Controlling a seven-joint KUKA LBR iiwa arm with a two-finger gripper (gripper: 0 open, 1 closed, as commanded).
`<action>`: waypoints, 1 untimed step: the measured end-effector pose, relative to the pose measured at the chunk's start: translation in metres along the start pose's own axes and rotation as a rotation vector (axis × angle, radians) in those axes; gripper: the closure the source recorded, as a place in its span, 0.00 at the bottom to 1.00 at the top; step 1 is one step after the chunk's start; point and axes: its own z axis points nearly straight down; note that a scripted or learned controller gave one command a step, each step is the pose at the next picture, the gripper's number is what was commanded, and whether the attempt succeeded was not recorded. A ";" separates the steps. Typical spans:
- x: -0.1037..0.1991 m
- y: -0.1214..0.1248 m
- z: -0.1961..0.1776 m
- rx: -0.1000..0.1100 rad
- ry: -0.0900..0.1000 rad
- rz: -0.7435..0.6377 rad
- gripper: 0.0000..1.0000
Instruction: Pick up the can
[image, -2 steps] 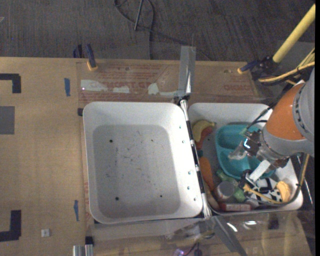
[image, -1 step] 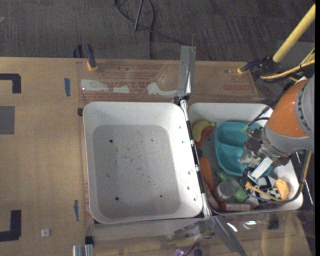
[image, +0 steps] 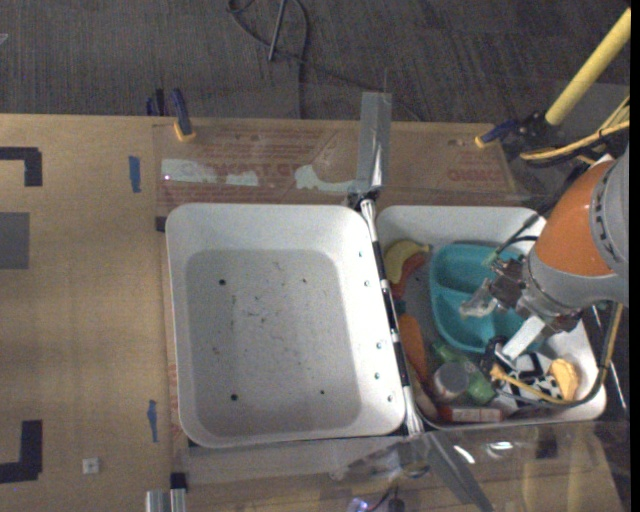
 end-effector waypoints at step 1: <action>0.052 0.127 -0.009 0.013 -0.007 0.377 0.00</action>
